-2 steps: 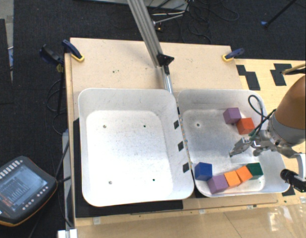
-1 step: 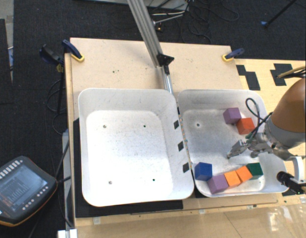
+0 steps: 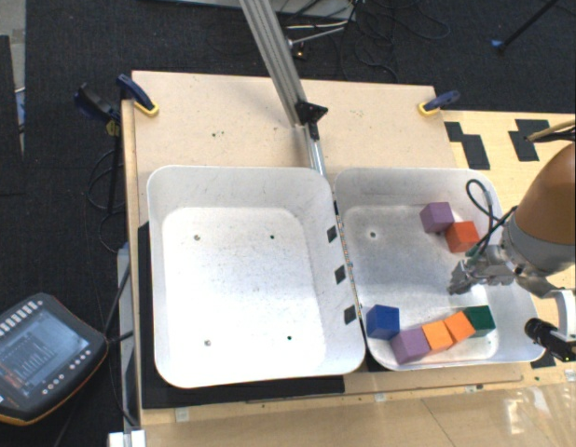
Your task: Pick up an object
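The right bin (image 3: 390, 250) holds several small blocks. A purple block (image 3: 437, 217) and an orange block (image 3: 462, 236) sit touching near its far right side. Along the near wall lie a blue block (image 3: 382, 321), a purple block (image 3: 410, 345), an orange block (image 3: 439, 333) and a green block (image 3: 475, 320). My gripper (image 3: 467, 282) hangs over the right part of this bin, between the upper orange block and the green block. Nothing shows between its fingers, and their spread is too small to read.
The left bin (image 3: 241, 343) lies beside the right one. A slanted metal bar (image 3: 279, 59) crosses the bench from the top down to the gap between the bins. Blue-and-yellow clamps (image 3: 137, 96) (image 3: 438, 102) grip the bench's far corners. A teach pendant (image 3: 36, 352) rests at lower left.
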Controlling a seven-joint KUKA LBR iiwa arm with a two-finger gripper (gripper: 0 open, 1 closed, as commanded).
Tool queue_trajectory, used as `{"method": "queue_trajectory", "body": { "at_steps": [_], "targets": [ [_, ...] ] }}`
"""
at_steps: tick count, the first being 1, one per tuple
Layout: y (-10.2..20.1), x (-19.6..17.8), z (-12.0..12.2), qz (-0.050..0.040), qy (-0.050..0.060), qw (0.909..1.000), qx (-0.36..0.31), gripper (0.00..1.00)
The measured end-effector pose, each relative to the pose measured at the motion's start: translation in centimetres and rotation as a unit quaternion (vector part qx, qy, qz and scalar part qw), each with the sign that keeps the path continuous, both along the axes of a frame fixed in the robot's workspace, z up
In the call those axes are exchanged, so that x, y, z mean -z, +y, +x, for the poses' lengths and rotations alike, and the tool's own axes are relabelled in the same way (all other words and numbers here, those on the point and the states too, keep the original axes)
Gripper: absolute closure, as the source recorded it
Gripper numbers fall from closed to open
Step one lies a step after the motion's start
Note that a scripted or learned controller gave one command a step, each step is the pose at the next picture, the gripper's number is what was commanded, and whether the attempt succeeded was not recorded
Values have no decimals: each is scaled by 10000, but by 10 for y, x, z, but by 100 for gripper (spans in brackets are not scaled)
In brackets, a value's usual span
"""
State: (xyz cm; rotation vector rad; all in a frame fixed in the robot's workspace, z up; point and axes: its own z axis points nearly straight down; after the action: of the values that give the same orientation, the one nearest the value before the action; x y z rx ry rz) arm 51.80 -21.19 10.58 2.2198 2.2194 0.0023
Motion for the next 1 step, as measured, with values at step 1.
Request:
{"method": "queue_trajectory", "body": {
  "at_steps": [1],
  "targets": [
    [7,-47,-2,-6,-15,10000,-16,100]
  ]
}}
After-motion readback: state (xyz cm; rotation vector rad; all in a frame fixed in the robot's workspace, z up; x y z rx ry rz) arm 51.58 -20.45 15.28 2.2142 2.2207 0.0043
